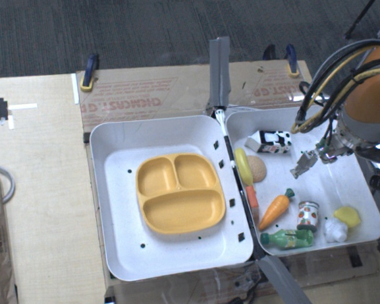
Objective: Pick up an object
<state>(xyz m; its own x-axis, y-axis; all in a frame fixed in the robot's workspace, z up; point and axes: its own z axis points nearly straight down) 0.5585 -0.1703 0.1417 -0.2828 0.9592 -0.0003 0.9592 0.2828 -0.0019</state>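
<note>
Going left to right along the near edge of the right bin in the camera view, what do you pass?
Green bottle → small can → white lump → yellow lemon-like thing.

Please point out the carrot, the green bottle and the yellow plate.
carrot (275,210): camera view, middle of its orange body.
green bottle (289,239): camera view, middle of its side.
yellow plate (181,207): camera view, floor of its large compartment.

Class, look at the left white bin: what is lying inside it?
Inside the left bin lies one yellow divided plate with three compartments, all bare. Bin floor shows around it. Whatever is under the plate is covered, so it cannot be seen.
</note>
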